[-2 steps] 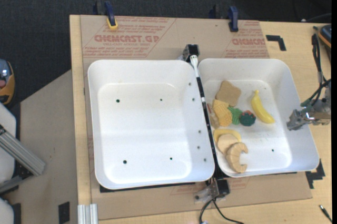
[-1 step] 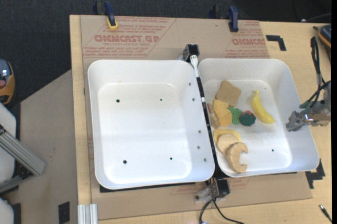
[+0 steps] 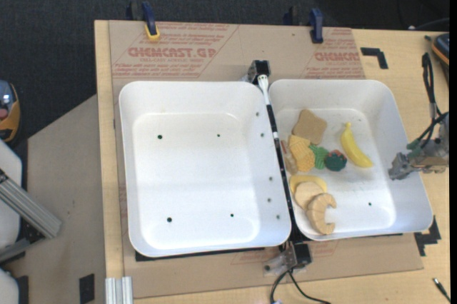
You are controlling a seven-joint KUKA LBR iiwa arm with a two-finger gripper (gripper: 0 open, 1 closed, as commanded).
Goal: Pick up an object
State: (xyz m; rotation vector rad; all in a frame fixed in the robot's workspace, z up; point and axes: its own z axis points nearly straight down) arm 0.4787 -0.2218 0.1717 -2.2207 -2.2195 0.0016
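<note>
Cardboard-topped bench (image 3: 214, 46) carries two white bins; the right bin (image 3: 378, 110) holds a banana (image 3: 355, 146), bread pieces (image 3: 309, 125) and a croissant (image 3: 321, 212). Gripper (image 3: 400, 168) hovers just beyond the banana, finger state unclear.

both bins (image 3: 193, 99) looked like smooth, glossy white plastic. the table (image 3: 114, 67) was matt brown board with red print. the banana (image 3: 355, 146) at right of centre looked like shiny yellow plastic.
</note>
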